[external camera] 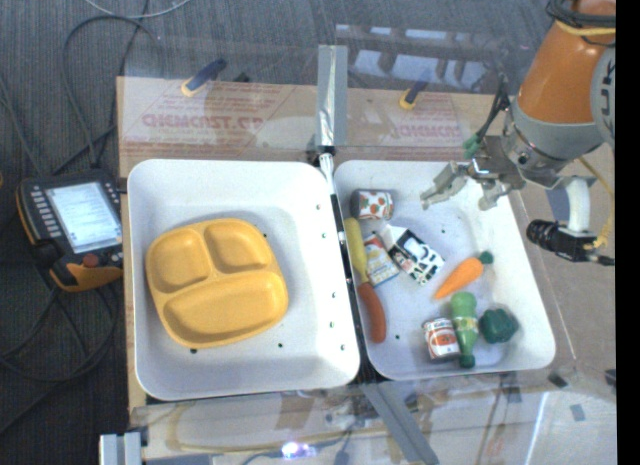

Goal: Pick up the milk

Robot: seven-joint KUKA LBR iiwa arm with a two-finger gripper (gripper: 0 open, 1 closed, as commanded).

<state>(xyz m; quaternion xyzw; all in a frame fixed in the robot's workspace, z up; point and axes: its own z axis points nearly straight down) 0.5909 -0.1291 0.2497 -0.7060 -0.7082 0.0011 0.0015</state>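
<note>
Dark grey carpet lies around the bench, with cables looping over it, and a teach pendant (75,223) with a lit screen rests on the floor just beyond the bench's left edge. The bench top is brown board with two clamps along its far edge. The left bin (180,373) holds a yellow divided tray (215,280), sitting left of centre. The right bin (530,353) carries the clutter: a banana (354,245) and a sausage (373,313) along its left wall, a small can (373,204) near the far-left corner, the milk (415,257), a black-and-white carton, around the middle beside a small packet (379,261), a carrot (460,276) right of centre, and a can (439,338), green bottle (465,328) and broccoli (498,325) by the near-right corner. My pincer (462,185) hangs over the bin's far-right part with its fingers spread apart and nothing between them, well apart from the milk.
</note>
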